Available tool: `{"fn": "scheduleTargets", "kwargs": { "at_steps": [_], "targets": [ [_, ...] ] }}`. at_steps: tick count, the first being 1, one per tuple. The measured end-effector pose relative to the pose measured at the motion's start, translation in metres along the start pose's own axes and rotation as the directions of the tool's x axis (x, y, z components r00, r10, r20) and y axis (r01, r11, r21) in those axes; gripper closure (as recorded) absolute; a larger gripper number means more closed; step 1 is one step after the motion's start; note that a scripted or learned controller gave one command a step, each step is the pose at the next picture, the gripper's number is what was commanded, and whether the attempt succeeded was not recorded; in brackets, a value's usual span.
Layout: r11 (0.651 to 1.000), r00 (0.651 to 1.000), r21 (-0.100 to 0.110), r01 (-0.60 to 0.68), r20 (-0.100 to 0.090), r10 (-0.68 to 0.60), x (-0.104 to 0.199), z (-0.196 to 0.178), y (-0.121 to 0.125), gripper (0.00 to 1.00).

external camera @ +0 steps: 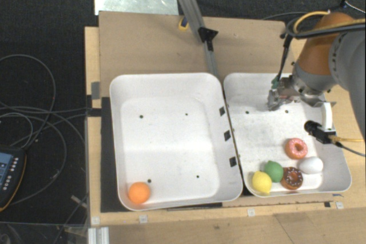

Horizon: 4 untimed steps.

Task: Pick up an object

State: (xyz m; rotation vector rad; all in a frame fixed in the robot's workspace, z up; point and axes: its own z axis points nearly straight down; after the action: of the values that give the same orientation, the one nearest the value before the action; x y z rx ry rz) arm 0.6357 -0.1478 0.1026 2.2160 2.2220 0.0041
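While low over the right bin, gripper grips nothing (finger gap unclear).

We note even, bright overhead light; the two shallow white plastic bins glare near washout. Soft shadows under bin rims. Dark floor at left murky. Overall focus slightly soft, grainy.

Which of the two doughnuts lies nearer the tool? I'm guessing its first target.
The pink-iced doughnut, in the right bin. It lies closer to the tool than the chocolate doughnut by the bin's front edge.
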Motion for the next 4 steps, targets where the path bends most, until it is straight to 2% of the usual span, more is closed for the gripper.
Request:
{"fn": "scheduleTargets", "kwargs": {
  "at_steps": [3, 4],
  "targets": [
    [1.000, 1.000, -0.004, 0.002, 0.002, -0.002, -0.009, -0.178, -0.001, 1.00],
    [1.000, 1.000, 0.002, 0.007, -0.002, -0.007, 0.037, -0.180, -0.003, 1.00]
  ]
}}
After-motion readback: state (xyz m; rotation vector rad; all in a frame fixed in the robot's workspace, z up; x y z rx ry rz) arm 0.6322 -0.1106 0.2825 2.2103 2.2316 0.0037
